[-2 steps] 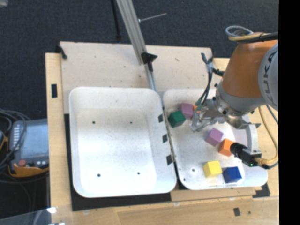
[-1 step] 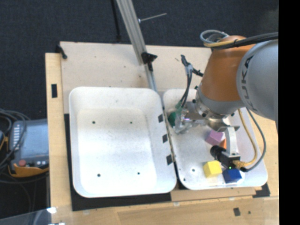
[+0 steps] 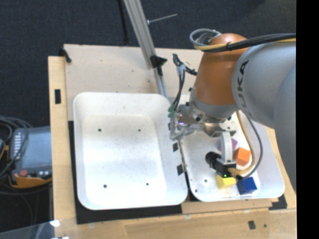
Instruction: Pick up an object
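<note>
Objects sit in the right bin [image 3: 271,185] at lower right of the frame: an orange block [image 3: 242,156], a yellow block [image 3: 226,181], a blue block [image 3: 247,185]. The claw [image 3: 179,128] hangs over that bin's left edge; I cannot tell its state.

The arm [image 3: 249,78] is covering most of the right bin [image 3: 271,180], its grey bulk running off the frame's upper right. The gripper [image 3: 185,126] is sitting beneath the orange band — too tangled with cables to make out. An orange block [image 3: 242,156] is peeking out beside a purple piece [image 3: 228,146], itself partly hidden. At the left edge, a grey device [image 3: 30,151] is being cut off — its details blurring.
</note>
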Robot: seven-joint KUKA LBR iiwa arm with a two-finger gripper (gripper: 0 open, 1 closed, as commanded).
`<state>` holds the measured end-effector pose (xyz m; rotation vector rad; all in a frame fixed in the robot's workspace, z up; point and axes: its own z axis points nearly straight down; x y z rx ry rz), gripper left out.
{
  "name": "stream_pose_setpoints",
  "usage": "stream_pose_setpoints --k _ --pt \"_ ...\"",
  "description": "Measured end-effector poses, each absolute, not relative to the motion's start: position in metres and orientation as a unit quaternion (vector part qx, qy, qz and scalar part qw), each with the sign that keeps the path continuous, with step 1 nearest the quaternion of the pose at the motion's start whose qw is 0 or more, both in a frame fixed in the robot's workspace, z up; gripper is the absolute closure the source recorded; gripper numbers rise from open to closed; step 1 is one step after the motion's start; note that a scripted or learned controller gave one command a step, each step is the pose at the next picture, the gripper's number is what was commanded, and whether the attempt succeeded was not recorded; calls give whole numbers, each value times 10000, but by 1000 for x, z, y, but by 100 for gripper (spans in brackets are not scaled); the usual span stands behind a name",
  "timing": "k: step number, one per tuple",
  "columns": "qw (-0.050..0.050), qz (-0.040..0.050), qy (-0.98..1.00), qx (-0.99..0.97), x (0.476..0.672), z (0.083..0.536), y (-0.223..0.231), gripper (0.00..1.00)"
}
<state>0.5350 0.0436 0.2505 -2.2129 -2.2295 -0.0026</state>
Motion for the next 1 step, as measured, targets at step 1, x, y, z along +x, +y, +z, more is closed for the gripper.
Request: stream_pose_setpoints --k 1 --pt "0 -3 -7094 -7048 540 243 86 100"
